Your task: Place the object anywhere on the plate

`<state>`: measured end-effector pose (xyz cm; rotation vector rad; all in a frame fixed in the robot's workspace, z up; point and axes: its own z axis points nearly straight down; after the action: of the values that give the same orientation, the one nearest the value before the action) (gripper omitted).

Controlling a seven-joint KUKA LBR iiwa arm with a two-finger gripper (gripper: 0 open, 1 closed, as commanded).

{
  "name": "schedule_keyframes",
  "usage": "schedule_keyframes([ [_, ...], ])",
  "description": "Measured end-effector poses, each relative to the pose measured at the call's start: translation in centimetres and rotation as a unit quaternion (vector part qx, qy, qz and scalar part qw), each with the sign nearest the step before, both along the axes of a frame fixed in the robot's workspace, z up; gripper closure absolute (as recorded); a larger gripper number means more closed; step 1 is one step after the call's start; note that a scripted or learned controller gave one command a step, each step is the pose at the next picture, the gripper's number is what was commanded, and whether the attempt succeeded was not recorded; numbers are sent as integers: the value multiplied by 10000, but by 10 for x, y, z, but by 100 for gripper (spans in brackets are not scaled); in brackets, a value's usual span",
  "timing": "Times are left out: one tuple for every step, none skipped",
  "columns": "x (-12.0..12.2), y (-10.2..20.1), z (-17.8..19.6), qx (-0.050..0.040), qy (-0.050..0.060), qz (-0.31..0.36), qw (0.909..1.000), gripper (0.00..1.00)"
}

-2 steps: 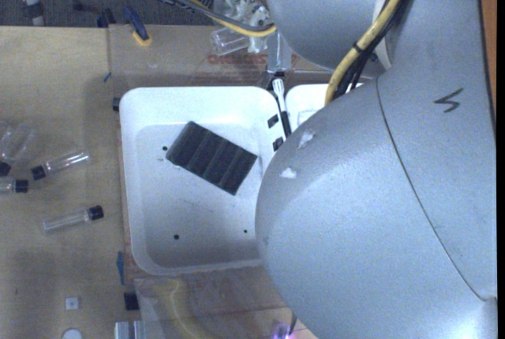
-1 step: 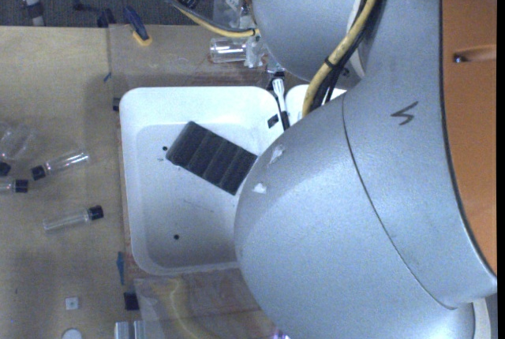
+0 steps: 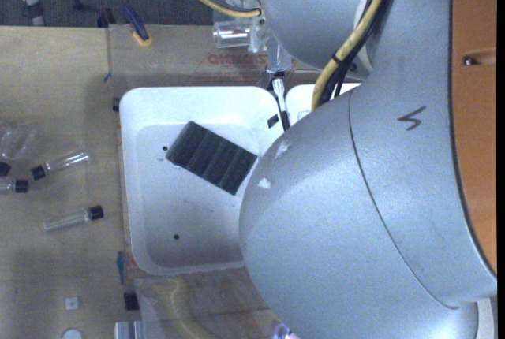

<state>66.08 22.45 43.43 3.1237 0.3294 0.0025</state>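
Two shallow white bins are set side by side on the table [image 3: 55, 77]. The left bin [image 3: 150, 251] is seen nearly whole, while of the right bin [image 3: 304, 97] just a corner of rim is seen above the arm. Much of the view's right half is taken up by the grey arm [image 3: 355, 211], whose orange band [image 3: 481, 93] is seen at the far right; a yellow cable [image 3: 347, 46] is run along it.

One black ribbed slab [image 3: 211, 157] – flat, rectangular, turned at a slant to the bin's walls – is laid on the floor of the left bin, in its upper part, with its right end just beside the arm's casing. Whether this slab is the plate or the object to be placed cannot be told. Two small dark specks are seen on the bin floor, one near the slab's left corner and one lower down.

Whether the pincer is apart, together or clamped on anything cannot be told.

On the table left of the bins, well apart from the slab, clear vials with black caps [image 3: 72, 217] are scattered – lying on their sides. A blue clip [image 3: 140, 31] is placed above the left bin.
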Motion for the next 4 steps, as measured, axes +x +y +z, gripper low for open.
schedule_keyframes([
  [-3, 1, -84, -2, 38, 756, 9971, 100],
  [-5, -8, 0, -1, -1, -31, 10000, 100],
  [-8, 1, -146, -1, 34, 60, 10000, 100],
  [-19, 1, 1, -1, 19, 944, 9955, 100],
])
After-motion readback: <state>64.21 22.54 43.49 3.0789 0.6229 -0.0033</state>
